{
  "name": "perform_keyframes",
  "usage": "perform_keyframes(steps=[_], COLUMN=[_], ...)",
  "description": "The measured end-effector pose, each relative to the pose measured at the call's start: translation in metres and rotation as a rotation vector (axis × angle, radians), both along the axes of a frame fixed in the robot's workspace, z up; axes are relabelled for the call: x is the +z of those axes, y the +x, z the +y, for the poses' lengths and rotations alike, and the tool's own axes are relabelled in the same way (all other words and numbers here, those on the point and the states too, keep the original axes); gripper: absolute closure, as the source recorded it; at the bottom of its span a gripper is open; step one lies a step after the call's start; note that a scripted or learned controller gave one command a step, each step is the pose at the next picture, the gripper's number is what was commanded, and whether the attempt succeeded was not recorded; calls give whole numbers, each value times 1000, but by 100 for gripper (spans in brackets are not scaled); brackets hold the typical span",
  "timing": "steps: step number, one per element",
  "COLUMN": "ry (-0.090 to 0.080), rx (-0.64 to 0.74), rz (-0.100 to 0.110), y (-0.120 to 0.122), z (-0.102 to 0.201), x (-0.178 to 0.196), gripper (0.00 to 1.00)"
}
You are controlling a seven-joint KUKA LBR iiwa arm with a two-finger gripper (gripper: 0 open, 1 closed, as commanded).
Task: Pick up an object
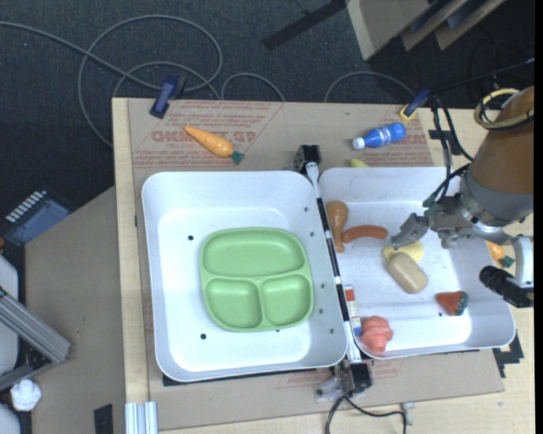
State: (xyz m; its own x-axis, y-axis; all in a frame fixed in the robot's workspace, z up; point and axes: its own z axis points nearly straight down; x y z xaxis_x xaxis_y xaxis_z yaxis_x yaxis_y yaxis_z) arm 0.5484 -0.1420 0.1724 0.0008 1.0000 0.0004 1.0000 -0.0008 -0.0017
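Claw (429, 230) spread open, grasping nothing, poised just above yellow piece (405, 252) in right bin (484, 335).

We saw a dark carpet (59, 102) around the tabletop (254, 140), with thin cables (127, 47) looping across it. A beige cabinet (424, 25) stood at the top right, and metal rails (34, 326) lay at the left.

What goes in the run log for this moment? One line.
arm: over right bin | gripper: above yellow piece and tan bread roll | lifted: nothing seen | left bin: green tray
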Motion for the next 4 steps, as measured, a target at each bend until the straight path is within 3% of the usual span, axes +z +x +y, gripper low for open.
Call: perform_keyframes(steps=[1,2,3,4], ry=[0,1,0,0], rx=[0,0,-1,2], rz=[-1,0,-1,-2], y=[0,-21,-20,-19], z=[-7,-13,-13,64], x=[-88,-88,-78,18], gripper=[0,0,100,100])
